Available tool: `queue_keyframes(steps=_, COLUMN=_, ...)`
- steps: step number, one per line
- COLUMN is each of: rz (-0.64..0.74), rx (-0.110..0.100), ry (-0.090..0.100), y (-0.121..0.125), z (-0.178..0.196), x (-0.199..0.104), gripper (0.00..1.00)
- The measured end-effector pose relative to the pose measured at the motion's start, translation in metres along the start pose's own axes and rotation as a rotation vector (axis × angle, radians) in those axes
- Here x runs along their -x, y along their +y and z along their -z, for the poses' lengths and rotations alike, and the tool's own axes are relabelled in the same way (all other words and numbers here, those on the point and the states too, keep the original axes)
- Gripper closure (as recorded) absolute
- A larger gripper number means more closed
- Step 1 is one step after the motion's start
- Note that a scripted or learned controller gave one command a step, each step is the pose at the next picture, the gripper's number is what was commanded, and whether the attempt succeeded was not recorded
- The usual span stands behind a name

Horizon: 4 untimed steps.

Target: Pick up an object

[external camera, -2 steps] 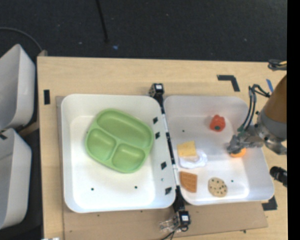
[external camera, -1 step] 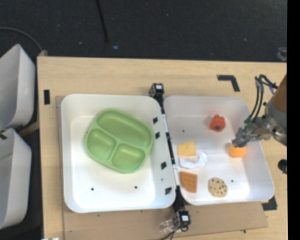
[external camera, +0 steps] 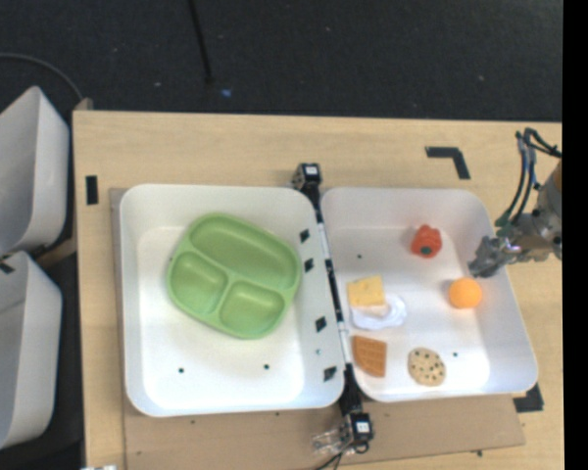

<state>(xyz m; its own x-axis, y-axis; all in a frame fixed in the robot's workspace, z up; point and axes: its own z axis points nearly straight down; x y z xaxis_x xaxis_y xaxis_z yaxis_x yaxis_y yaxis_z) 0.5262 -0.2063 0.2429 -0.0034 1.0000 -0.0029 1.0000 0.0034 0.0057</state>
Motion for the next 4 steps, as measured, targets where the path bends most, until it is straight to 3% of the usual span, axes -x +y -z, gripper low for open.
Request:
queue_keyframes(steps=1, rz=0.001, rx=-0.002, ry=0.001, y=0.001, z=0.019, x=0.001, gripper=1.00)
queue_keyframes(steps=4, rz=0.005, rx=-0.005, ry=0.005, y=-0.013, z=0.025, x=-0.150, gripper=1.00)
